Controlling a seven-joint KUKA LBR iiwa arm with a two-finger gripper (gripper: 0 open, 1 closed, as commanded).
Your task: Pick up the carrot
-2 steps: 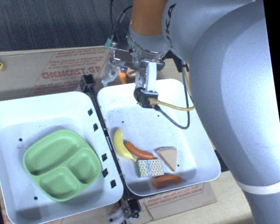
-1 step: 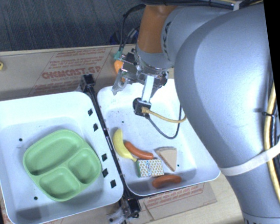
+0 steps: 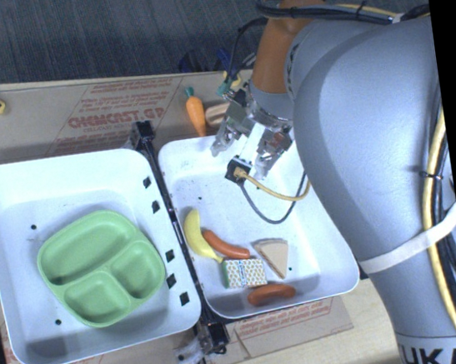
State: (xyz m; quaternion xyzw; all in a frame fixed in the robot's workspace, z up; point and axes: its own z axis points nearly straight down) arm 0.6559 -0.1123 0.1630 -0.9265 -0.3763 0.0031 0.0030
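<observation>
The arm [image 3: 376,156] reaches over the right bin [image 3: 330,276]. The left bin [image 3: 2,251] holds a green tray [image 3: 101,266]. The gripper [image 3: 246,142] hangs over the right bin's far edge, fingers [image 3: 224,140] spread apart, gripping nothing. The carrot [image 3: 195,114] lies outside the bins on the cardboard [image 3: 100,111], just beyond the right bin's far rim, near the fingers but left of them, untouched.

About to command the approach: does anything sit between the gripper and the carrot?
Nothing visible does. The carrot lies outside the bins on the cardboard, just beyond the right bin's far rim. The gripper is just right of it over that bin's far end, with open space between.
</observation>
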